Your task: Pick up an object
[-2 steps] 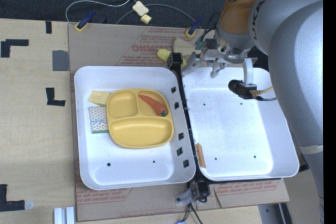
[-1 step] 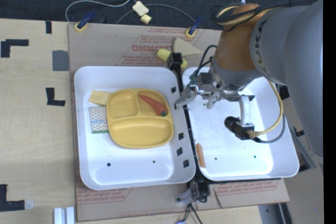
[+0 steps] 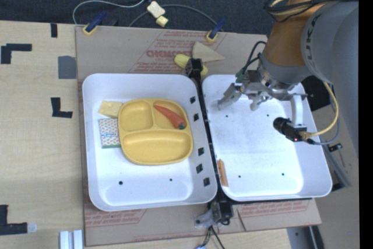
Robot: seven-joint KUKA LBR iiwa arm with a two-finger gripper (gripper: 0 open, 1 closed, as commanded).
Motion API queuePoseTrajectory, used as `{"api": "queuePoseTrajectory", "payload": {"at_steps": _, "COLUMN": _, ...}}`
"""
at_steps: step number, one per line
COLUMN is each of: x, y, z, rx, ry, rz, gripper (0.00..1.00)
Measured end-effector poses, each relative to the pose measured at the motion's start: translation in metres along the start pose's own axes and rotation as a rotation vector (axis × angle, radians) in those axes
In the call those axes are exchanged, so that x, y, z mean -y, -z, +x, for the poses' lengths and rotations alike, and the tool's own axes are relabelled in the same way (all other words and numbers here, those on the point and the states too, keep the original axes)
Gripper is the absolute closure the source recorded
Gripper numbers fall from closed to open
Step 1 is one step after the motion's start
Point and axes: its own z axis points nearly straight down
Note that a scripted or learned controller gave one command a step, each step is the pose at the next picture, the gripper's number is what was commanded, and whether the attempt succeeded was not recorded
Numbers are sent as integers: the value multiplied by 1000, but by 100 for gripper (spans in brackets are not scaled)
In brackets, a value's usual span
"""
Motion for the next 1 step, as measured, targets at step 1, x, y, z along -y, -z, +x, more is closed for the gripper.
{"api": "queuePoseTrajectory", "payload": {"at_steps": 1, "x": 1, "y": 0, "z": 4, "rx": -2, "ry": 4, "rz": 1, "gripper": 0}}
